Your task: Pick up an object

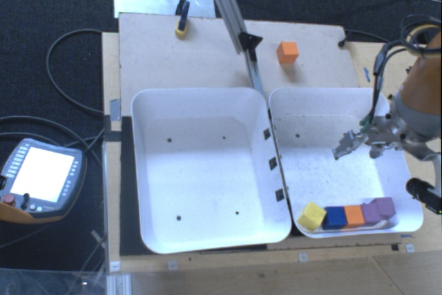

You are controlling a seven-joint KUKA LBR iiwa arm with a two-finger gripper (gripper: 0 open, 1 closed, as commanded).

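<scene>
In the right bin point(297, 114), a row of small blocks lies along the near wall: a yellow block point(311, 215), a blue block point(335, 217), an orange block point(354, 215) and two purple blocks point(379, 209). My gripper point(359, 147) hangs over the right side of this bin, above and behind the row and apart from it. Its fingers look open, and nothing is between them. The grey arm with its orange band point(421, 90) comes in from the right edge.
The left bin point(148, 121) sits beside the right one. An orange cube point(287, 52) and a yellow-and-blue clamp point(181, 17) lie on the board behind the bins. A slanted metal rod point(231, 10) runs down to the bins' shared edge. A teach pendant point(41, 178) rests at far left.
</scene>
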